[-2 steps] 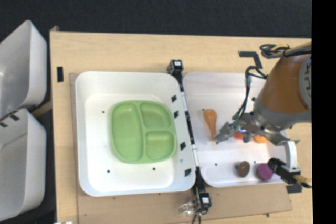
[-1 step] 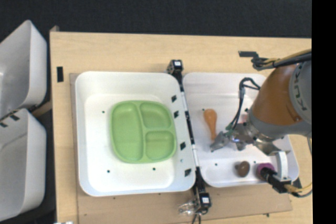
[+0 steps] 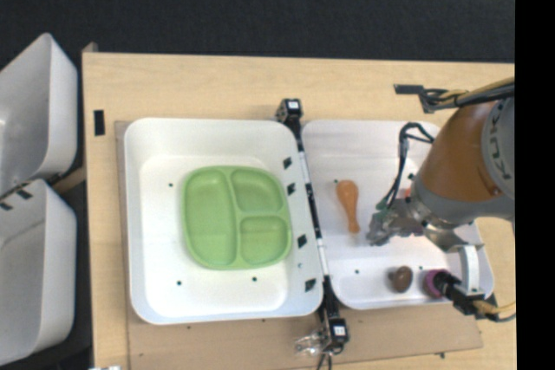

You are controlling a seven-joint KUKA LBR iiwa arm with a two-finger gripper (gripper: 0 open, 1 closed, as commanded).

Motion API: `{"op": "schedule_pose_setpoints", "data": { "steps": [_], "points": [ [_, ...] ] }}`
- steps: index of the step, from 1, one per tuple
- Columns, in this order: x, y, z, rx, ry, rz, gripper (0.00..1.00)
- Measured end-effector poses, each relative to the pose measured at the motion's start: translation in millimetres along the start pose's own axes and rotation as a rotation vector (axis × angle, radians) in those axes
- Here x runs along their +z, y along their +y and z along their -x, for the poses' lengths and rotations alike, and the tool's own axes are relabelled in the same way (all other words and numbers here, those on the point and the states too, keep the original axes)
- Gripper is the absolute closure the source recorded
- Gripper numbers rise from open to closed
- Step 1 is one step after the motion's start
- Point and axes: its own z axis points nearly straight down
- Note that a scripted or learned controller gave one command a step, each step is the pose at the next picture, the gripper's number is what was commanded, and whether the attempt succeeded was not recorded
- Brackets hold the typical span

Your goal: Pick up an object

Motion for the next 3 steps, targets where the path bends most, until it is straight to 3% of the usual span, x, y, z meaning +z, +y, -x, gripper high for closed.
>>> {"op": "schedule_pose_setpoints", "data": {
  "steps": [2,3],
  "points": [
    [-104,13,15,-0.010,-0.003,0.005,1.00],
    [-124,14,16,-0.011,-0.001,0.001,1.00]
  ]
}}
